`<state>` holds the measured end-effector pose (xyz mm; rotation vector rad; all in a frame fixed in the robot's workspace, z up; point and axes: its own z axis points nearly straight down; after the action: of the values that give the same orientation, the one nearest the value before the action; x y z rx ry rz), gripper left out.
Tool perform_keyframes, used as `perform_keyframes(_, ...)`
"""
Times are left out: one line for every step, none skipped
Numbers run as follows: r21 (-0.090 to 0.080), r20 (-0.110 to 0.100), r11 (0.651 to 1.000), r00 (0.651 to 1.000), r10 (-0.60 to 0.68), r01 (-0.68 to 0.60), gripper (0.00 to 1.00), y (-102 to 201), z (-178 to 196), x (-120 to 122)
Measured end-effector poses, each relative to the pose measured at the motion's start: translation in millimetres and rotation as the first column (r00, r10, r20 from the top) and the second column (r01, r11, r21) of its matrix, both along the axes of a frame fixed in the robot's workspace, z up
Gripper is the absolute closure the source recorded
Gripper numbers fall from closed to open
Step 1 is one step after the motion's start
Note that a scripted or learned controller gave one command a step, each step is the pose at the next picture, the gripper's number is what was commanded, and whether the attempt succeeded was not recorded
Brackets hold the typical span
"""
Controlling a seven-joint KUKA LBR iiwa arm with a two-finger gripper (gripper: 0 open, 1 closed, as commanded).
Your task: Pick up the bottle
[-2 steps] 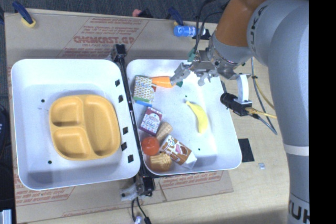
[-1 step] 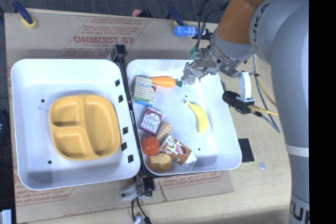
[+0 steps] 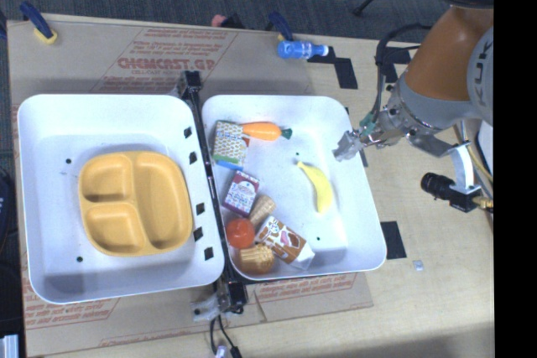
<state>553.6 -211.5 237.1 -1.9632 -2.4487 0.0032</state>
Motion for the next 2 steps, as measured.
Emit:
perform_keyframes(0.000,0.000,0.995,0.995,-0.105,0.105,1.00,9.8,21.5,-67.3)
perform_keyframes(-0.002,0.004,0.977,0.977,-0.215,0.215,1.00,-0.2,39.1,-76.8)
